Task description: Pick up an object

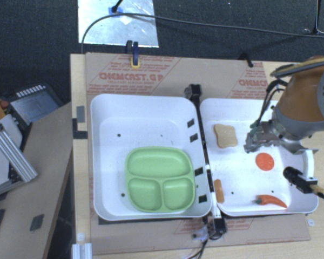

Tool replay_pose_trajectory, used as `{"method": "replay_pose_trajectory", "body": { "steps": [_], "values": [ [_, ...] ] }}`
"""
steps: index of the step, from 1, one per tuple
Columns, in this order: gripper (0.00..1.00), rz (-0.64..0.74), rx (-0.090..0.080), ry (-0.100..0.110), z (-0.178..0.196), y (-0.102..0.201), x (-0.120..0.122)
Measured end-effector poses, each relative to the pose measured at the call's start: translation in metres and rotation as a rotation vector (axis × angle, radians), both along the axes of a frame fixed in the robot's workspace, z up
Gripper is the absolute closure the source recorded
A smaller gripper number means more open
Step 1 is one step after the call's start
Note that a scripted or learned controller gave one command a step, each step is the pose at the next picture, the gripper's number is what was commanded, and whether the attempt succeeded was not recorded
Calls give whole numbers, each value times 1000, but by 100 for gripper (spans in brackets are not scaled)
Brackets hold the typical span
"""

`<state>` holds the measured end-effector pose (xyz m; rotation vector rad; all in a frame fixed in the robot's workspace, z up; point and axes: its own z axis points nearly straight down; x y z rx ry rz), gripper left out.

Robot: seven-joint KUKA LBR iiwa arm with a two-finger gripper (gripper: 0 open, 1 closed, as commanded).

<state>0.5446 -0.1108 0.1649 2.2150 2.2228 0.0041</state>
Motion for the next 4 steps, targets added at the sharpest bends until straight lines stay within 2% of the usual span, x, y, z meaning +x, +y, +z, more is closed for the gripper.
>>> {"method": "replay_pose_trajectory", "body": {
  "steps": [2, 3, 4],
  "values": [
    [100, 1, 0, -2, 81, 0, 1],
    [100, 4, 2, 4, 76, 46, -9],
    [100, 7, 3, 3, 76, 109, -15]
  ]
}}
